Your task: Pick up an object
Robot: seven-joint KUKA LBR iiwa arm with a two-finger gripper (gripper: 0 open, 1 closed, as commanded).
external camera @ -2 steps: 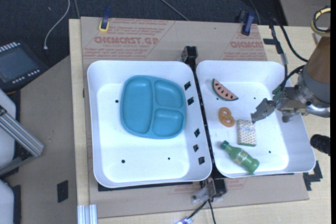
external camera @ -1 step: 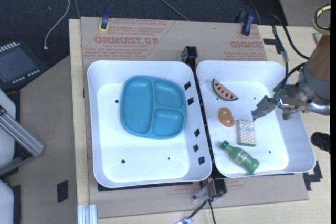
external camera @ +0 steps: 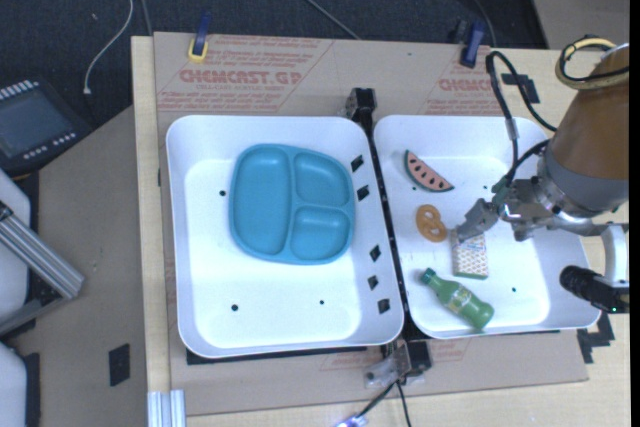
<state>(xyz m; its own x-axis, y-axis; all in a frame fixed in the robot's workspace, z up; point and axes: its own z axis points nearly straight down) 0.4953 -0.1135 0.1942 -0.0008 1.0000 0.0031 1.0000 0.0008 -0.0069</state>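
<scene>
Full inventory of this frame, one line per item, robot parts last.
bins: 2, white, side by side on the bench
plate: 1, blue, three compartments, in the left bin
watermelon slice: 1, red with green rind, right bin, far side
pretzel: 1, orange-brown, right bin, centre
small packet: 1, white, patterned, right bin, beneath the pincer
bottle: 1, green, lying down, right bin, near edge
arm: 1, grey with orange band, reaching from the right
pincer: 1, grey, over the packet
</scene>
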